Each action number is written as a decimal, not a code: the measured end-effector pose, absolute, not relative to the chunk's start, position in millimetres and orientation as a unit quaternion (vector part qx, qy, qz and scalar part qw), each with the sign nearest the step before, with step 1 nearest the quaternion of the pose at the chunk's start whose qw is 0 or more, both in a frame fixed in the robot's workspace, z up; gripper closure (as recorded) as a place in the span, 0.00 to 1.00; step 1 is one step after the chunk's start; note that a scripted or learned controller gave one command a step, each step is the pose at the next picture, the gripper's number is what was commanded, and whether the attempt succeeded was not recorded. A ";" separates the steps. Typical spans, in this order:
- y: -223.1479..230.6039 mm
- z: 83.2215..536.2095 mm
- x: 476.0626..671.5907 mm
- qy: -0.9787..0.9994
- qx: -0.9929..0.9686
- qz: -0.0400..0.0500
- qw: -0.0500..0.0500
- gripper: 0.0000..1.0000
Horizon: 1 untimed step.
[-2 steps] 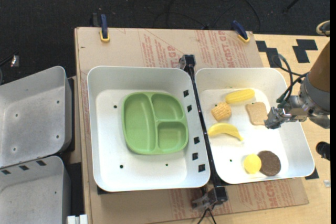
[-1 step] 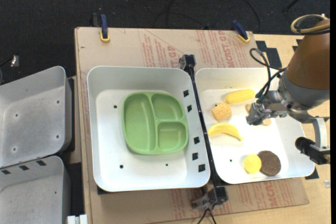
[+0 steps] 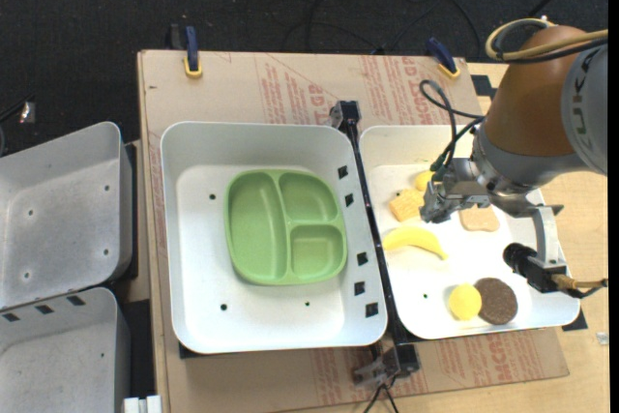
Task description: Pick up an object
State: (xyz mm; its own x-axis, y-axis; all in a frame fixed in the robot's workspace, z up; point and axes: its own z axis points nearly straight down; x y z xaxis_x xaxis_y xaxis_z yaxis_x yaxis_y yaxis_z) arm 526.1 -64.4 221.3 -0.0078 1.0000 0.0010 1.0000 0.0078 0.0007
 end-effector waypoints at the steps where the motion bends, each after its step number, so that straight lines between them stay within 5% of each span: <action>1: -14.4 232.8 546.8 -0.710 -0.704 -0.001 0.000 1.00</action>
State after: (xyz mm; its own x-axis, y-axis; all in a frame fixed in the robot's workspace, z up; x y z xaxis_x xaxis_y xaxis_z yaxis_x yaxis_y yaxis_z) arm 546.8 -14.4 232.8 -0.0076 1.0000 0.0015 1.0000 0.0076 0.0024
